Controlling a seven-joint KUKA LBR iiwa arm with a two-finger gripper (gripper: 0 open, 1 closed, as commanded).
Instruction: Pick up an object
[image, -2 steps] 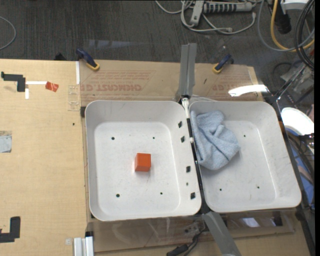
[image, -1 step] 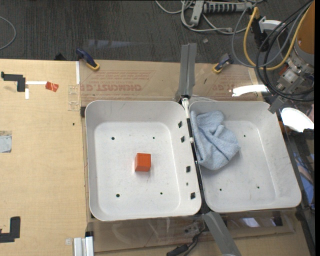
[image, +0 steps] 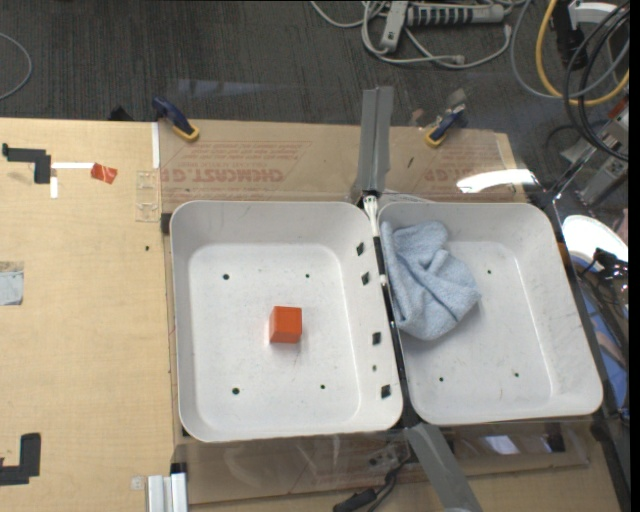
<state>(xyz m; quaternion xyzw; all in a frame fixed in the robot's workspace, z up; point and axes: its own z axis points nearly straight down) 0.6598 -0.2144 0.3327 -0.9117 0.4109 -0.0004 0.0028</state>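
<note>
Since the task only asks for one object, you have two candidates on the bench. Your easier one is the orange-red cube, which sits flat on the floor of the left bin, a little below its centre and well apart from every wall. It looks small, stiff and light, with flat opposite faces, so I would judge it a clean pinch: come straight down and close on two parallel sides, squared to the block's edges so it does not twist out. Its faces may be smooth, so a centred grip matters.

Your other option is the pale blue cloth, crumpled in the right bin hard against the wall shared with the left bin. It is soft and will deform; aim for the highest fold near its middle, and expect it to drape and drag as it lifts.

As for the tool, you cannot tell from this view whether it is apart or together, and nothing suggests either object is being held.
</note>
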